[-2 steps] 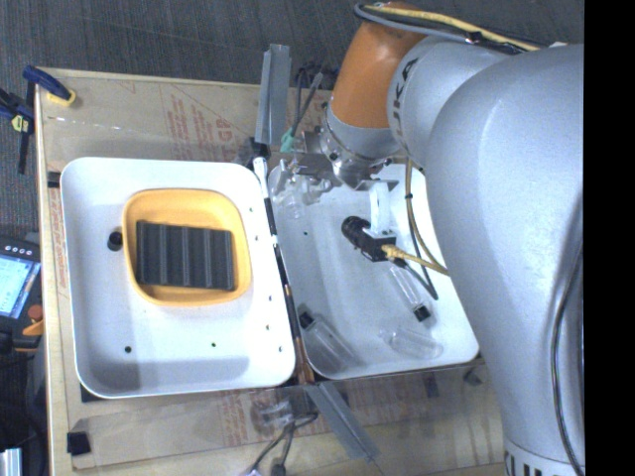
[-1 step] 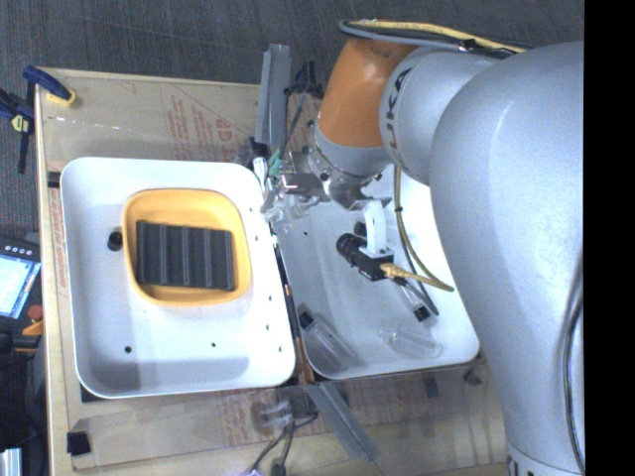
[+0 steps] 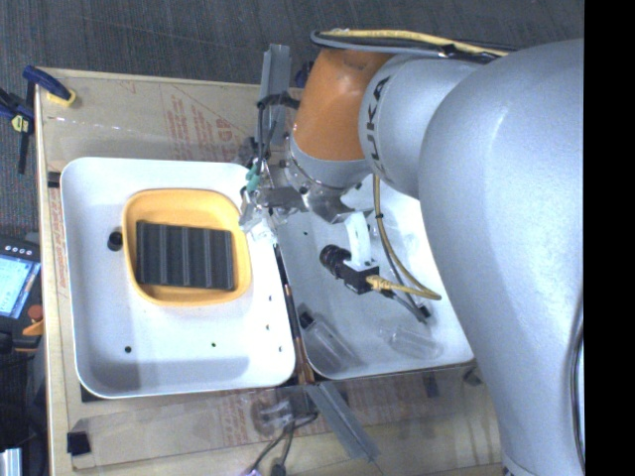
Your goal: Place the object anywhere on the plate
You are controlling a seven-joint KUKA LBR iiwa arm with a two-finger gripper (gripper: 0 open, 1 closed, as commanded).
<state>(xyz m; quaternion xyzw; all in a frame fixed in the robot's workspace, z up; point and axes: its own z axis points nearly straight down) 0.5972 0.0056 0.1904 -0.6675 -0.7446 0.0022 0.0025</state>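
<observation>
The dark grey, ribbed rectangular object [image 3: 189, 256] lies flat on the yellow, rounded-square plate [image 3: 179, 203], to the left of the gripper [image 3: 256, 204] and slightly nearer the camera. It covers most of the plate's floor, and nothing touches it from above. The plate sits in the shallow white left bin [image 3: 169, 370], its upper right corner just beside the gripper.

The gripper hangs over the right-hand rim of that bin, close to the divide between the two bins. Its tip is a small cluster of grey and green parts, and whether it is spread or closed cannot be told. No object can be seen in it.

Further left of the gripper, beyond the plate, a small black item [image 3: 115, 238] rests on the bin floor. To the gripper's right and nearer the camera, the shallow white right bin [image 3: 451, 337] holds a clear plastic piece [image 3: 329, 346] near its front edge. Behind the gripper rises the orange band [image 3: 332, 107] of the grey arm [image 3: 486, 167], which covers much of that bin. The wooden bench [image 3: 149, 107] lies under both bins.
</observation>
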